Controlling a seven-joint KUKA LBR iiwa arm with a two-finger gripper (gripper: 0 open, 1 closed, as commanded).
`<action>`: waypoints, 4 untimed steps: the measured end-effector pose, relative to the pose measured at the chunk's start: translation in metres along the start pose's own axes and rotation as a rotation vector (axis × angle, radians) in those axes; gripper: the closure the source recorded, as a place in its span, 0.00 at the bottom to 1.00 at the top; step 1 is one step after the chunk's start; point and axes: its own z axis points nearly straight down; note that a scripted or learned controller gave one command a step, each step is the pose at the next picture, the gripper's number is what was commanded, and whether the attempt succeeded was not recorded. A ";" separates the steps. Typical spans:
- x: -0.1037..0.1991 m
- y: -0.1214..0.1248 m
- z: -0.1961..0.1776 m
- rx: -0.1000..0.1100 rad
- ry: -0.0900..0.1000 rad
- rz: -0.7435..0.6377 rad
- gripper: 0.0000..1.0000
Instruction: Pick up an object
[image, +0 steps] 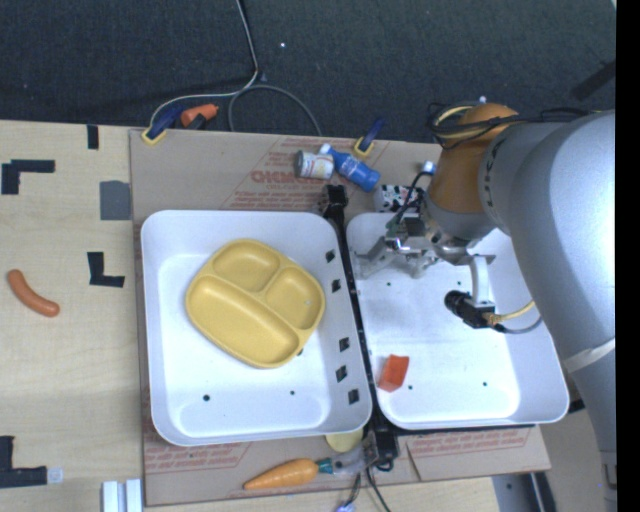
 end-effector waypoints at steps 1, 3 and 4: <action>-0.002 0.027 0.001 0.003 0.001 0.004 0.00; -0.004 -0.004 -0.001 0.001 -0.001 0.005 0.00; -0.009 0.027 0.000 0.003 0.001 0.004 0.00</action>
